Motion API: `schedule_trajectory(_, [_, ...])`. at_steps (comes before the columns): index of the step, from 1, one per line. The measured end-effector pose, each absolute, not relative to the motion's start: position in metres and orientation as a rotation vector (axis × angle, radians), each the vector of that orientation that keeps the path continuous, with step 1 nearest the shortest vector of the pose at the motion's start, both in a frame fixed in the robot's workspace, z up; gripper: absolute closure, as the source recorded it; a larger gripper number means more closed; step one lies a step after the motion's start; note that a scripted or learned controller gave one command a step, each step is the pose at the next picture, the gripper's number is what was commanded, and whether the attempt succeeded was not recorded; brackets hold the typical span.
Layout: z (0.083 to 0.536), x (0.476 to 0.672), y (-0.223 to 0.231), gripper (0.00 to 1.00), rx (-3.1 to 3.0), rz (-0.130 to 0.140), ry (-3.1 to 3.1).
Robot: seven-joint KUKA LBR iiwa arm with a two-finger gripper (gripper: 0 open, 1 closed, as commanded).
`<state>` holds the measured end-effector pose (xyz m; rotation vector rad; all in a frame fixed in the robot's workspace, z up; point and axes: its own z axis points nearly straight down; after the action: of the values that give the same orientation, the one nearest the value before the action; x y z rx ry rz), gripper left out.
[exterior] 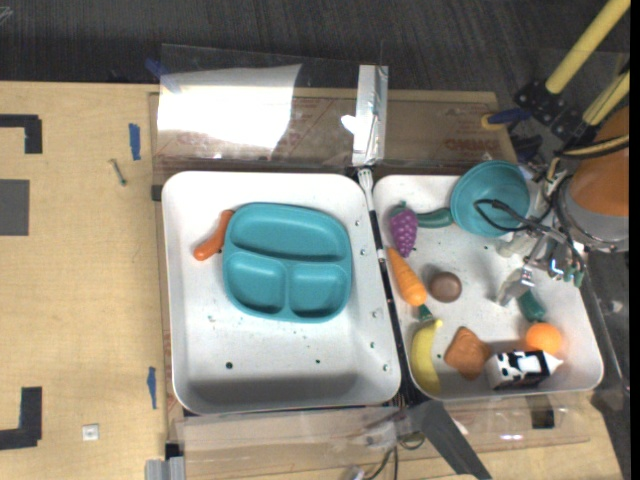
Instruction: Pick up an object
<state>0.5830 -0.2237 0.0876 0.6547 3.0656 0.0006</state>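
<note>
1. End effector (520, 286) hangs low over the right bin (470, 268); whether it is open or grips anything cannot be told.
2. Nearest candidate: the orange ball (545, 338), just below and slightly right of it, beside the black-and-white toy (522, 366).
3. The carrot (407, 278) lies well to its left, long axis running up-down.
4. Count, right bin: one ball, one carrot, one banana (426, 356), one grape bunch (402, 230), one teal bowl (488, 196). Left bin (190, 298): one teal tray (287, 259).
</note>
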Motion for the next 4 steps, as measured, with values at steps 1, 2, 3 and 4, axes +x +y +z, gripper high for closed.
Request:
schedule_trajectory(1, [0.088, 0.561, -0.212, 0.0, 0.719, 0.001, 3.051])
schedule_trajectory(2, [0.09, 0.487, -0.195, 0.0, 0.956, 0.001, 2.968])
schedule_trajectory(3, [0.101, 0.488, -0.194, 1.0, 0.95, 0.001, 2.968])
schedule_trajectory(4, [0.181, 0.5, -0.124, 1.0, 1.061, 0.007, 2.943])
